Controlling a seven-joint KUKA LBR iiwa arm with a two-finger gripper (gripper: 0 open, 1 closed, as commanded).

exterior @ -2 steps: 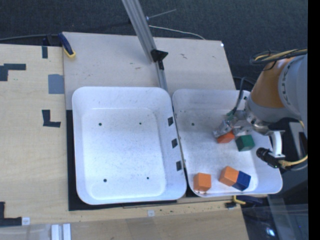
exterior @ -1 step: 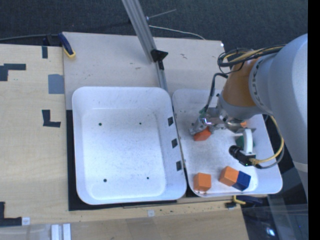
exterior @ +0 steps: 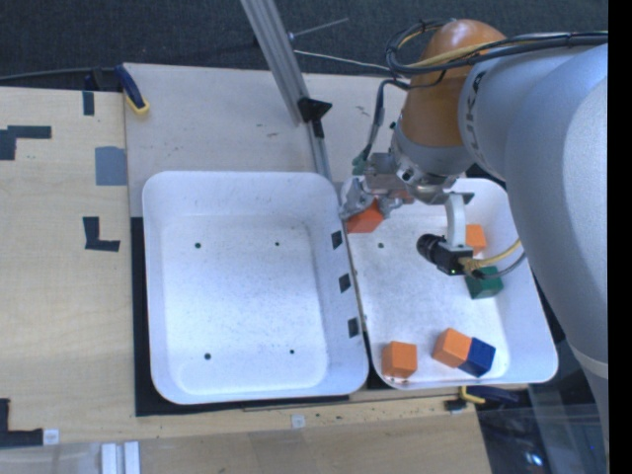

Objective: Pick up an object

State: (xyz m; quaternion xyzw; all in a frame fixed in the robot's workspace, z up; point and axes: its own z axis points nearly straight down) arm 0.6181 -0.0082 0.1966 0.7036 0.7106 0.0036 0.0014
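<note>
1. Tool [exterior: 367, 205] hung over the right bin's [exterior: 533, 358] far-left corner, an orange-red block [exterior: 364, 220] directly beneath it; whether its fingers were spread or pinching the block could not be told.
2. Block looked small, rigid and light, likely smooth-faced.
3. Best hold, by judgement: two opposite flat sides, squarely, clear of the bin wall.
</note>
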